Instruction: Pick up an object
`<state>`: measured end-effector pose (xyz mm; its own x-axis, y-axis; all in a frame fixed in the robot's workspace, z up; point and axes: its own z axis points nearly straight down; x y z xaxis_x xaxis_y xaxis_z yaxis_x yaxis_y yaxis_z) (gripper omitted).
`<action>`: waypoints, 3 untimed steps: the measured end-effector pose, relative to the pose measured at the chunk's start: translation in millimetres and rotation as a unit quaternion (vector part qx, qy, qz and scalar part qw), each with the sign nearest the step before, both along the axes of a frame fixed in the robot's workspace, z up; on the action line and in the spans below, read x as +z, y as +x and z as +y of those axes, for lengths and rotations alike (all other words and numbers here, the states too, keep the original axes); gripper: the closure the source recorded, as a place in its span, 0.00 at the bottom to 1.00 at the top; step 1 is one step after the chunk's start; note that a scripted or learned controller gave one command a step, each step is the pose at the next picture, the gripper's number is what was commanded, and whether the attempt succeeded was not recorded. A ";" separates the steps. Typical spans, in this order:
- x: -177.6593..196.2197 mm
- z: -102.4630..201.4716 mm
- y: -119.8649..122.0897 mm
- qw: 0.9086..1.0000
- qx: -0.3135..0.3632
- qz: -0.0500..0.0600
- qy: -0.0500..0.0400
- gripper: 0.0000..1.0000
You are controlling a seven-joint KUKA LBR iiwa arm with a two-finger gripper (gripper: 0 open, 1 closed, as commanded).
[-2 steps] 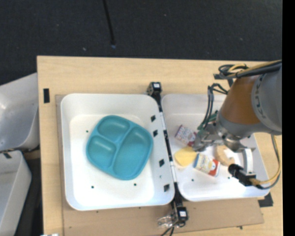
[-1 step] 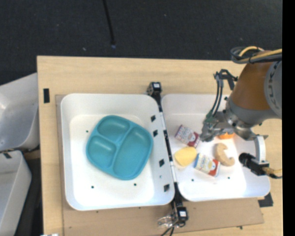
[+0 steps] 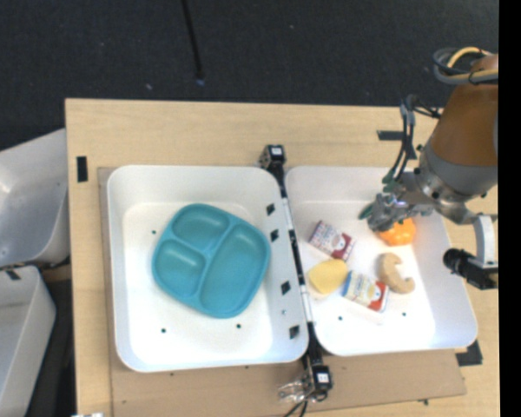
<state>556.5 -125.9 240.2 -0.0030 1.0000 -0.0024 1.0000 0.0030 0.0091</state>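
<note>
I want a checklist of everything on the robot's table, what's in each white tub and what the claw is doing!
Surface: wooden bench bearing two white bins side by side.
Left bin: one blue divided plate.
Right bin: orange object, red-and-white packet, yellow block, second small packet, tan curved piece.
Clutter: nothing seen.
Gripper: low over the orange object; grip cannot be told.
Cables: black cable on dark floor; wires on the arm.
Surroundings: white containers at the left.
</note>
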 end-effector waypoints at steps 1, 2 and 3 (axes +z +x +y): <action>53.9 -1.2 1.4 1.000 0.000 0.001 0.000 1.00; 37.2 48.9 -6.2 1.000 0.002 0.004 0.001 1.00; 28.5 106.8 -14.7 1.000 0.002 0.005 0.001 1.00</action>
